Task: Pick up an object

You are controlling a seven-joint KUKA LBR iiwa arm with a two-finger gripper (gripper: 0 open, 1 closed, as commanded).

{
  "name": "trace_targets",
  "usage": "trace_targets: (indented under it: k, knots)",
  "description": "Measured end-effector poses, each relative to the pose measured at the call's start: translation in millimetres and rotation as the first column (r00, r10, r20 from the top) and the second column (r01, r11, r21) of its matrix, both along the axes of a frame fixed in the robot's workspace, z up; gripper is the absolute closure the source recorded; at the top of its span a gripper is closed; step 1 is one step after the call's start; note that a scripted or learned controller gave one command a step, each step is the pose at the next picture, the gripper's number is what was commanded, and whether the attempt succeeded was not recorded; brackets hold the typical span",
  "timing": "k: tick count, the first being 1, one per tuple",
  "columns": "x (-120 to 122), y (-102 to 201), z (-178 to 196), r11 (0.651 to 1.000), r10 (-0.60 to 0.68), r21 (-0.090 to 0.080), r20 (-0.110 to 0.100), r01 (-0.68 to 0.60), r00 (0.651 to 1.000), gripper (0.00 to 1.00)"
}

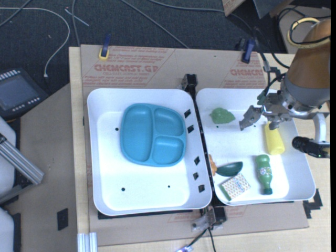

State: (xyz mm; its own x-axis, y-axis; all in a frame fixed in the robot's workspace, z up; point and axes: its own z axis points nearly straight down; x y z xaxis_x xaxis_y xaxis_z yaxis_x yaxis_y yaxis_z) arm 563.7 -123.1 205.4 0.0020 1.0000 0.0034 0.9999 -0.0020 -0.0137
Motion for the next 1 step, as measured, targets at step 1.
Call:
trace_targets:
  k: [1]
  knots:
    - [2.9, 0.1, 6.3, 1.000, 0.003, -0.002, 0.013, -0.003, 1.000, 0.00]
